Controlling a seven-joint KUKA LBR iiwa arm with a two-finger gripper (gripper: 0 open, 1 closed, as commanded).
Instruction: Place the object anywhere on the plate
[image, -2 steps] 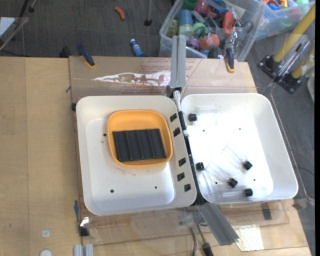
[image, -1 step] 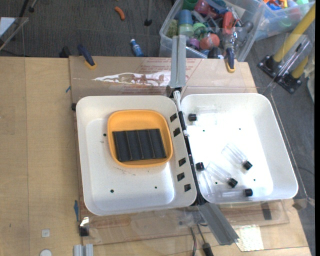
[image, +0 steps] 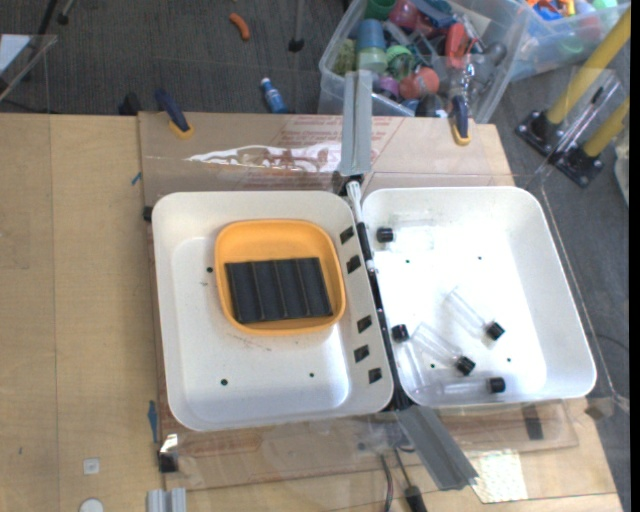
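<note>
Far left: bare wooden bench (image: 70, 300), nothing of the task on it.

Next, the left bin (image: 190, 400), white and shallow, with an orange plate (image: 275, 232) toward its far right part. Flat on that plate, a black ridged slab (image: 278, 289), long side running left to right, inside the raised rim on every side and closer to the near rim than the far one. Taken here as the task's object. Not tilted, not hanging over the edge, touching nothing but the plate.

Along the divide between the bins, a row of small black tabs (image: 362, 325).

Right of that, the right bin (image: 520, 230), holding a few clear tubes (image: 470, 312) with black caps (image: 494, 330), loosely scattered in the near half, well apart from the plate. Probably spare items, not part of this job.

Beyond the bins, at the far edge, a clear crate of bright oddments (image: 420, 40).

Judged from how things lie: placing looks done, slab resting on the plate with no support needed. Little or nothing left, other than keeping clear of the plate so as not to knock the slab off. As for the gripper, whether spread or pressed together cannot be told; certainly nothing pinching the slab.
</note>
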